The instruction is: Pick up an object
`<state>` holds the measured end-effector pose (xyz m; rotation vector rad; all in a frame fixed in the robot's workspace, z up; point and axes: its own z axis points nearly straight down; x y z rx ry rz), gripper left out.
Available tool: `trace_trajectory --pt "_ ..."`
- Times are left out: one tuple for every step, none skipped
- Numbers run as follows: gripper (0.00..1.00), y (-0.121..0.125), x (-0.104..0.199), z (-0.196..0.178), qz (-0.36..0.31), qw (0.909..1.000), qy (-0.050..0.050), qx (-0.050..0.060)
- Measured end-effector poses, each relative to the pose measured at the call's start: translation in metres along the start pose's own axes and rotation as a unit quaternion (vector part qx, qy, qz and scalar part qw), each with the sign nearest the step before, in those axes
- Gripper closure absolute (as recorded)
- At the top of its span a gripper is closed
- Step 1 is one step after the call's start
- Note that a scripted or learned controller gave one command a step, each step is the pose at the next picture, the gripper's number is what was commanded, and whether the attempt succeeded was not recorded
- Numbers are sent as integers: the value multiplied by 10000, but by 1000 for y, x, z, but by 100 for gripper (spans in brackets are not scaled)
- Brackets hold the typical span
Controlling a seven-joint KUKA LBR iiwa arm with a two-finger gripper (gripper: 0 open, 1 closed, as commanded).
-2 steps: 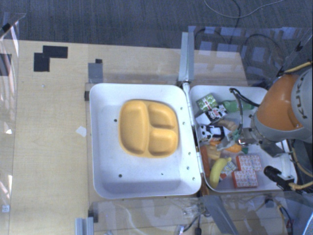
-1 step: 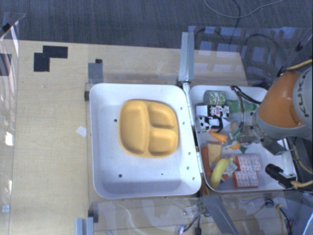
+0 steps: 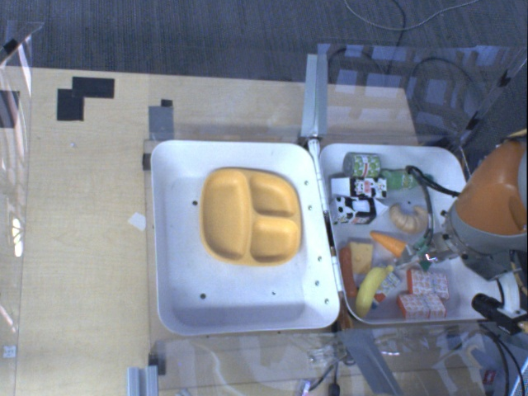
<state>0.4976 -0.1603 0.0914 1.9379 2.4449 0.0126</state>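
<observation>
Hand [image 3: 422, 254]: mine, low over the right bin [image 3: 462, 167]; whether it is wide or narrow I cannot tell, and nothing shows held in it.

Left bin [image 3: 165, 246]: one yellow divided tray [image 3: 250, 215], lying flat at its middle.

Right bin, left to right: orange block [image 3: 360, 259] and banana [image 3: 373, 285] near the left wall; cow-print carton [image 3: 357, 199] and green can [image 3: 362, 166] toward the far side; carrot [image 3: 388, 242], just left of my hand; croissant [image 3: 409, 217], pale brown and curved; red-and-white cartons [image 3: 426, 294] at the near right.

Risk: items crowd close. A descent here could, I judge, strike two pieces at once or nudge the carrot aside and close on nothing.
</observation>
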Motion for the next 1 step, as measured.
trace_trajectory --pt "100 37 44 -153 -575 9983 44 51"
